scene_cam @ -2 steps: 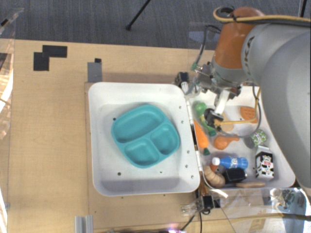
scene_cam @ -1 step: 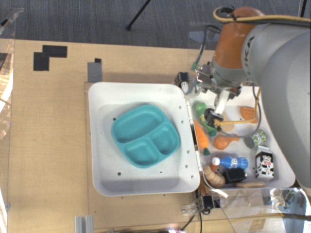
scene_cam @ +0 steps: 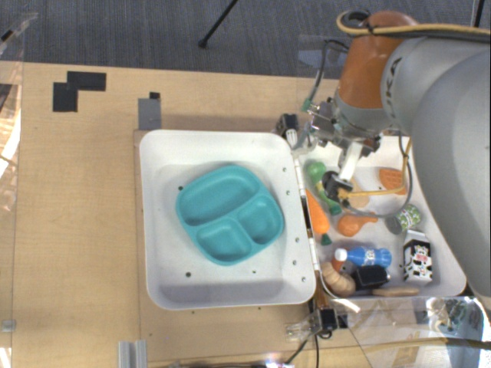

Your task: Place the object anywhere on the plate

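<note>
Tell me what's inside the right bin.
The right bin holds a carrot, a blue bottle, a cow-print carton, a black block and other small items. The arm covers its far right part, so anything beneath is hidden.

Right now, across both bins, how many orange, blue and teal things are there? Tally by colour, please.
Orange: 3 (carrot, drumstick-like piece, slice)
Blue: 1 (bottle)
Teal: 1 (plate)
Total: 5
</note>
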`<state>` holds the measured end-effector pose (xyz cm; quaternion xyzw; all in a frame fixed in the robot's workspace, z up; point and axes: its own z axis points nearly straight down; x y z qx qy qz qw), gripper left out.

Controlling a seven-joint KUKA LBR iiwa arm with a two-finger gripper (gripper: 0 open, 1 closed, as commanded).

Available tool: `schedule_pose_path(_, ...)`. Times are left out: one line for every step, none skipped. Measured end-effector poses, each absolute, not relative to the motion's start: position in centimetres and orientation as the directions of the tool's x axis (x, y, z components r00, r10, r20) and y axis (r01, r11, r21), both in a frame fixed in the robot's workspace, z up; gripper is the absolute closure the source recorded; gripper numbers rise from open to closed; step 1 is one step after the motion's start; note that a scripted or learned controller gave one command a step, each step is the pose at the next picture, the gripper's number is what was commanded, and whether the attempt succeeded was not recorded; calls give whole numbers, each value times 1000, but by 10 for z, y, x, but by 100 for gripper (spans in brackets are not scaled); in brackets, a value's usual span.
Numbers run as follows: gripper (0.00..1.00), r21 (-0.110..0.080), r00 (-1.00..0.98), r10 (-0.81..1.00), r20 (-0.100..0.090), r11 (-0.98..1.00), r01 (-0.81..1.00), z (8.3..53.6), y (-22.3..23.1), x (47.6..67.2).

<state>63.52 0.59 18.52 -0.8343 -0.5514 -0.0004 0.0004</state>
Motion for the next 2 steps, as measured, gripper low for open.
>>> schedule_pose_path(0, 0, 392, 920, 1, -392, 920, 185, 6, 635)
schedule_pose_path(0, 0, 392, 920, 1, -392, 920, 185, 6, 635)
